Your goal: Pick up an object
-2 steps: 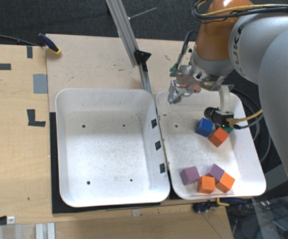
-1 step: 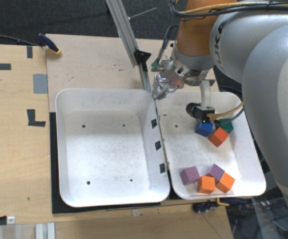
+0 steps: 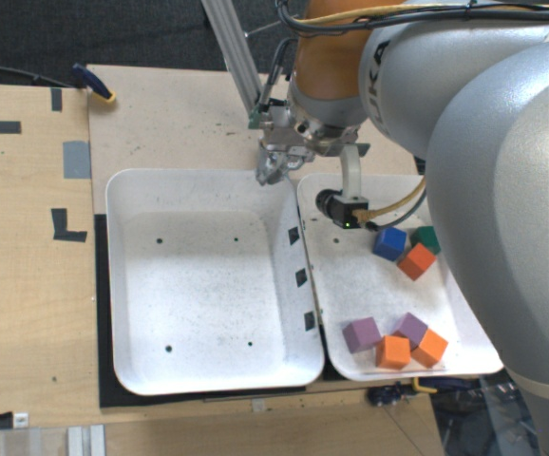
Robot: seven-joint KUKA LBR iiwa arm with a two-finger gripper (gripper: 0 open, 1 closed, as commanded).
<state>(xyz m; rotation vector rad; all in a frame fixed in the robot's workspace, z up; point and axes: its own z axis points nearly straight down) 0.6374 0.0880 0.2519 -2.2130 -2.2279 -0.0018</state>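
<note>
Blocks lie scattered in the right bin (image 3: 336, 283) — a blue block (image 3: 388, 244) touching an orange-red block (image 3: 416, 262), with a green block (image 3: 427, 237) just behind them, partly hidden by the arm. Nearer the front rim sits a second cluster: a purple block (image 3: 361, 334), another purple block (image 3: 410, 328), an orange block (image 3: 394, 351) and a second orange block (image 3: 431, 348), all close together and some touching.

None of them sits in the gripper (image 3: 273, 171), which hangs well apart from both clusters, over the back rim where the two bins meet; whether its fingers are spread or closed cannot be told from this slant (they are small and dark against the rim). A black fitting with a small green light (image 3: 341, 209) hangs below the wrist, over the back of the right bin.

The left bin (image 3: 198, 283) shows only its speckled white floor. Both bins rest on a pale wooden bench (image 3: 28, 255) marked with grey tape pieces — a blue-and-yellow clamp (image 3: 94, 83) lies near its back edge.
</note>
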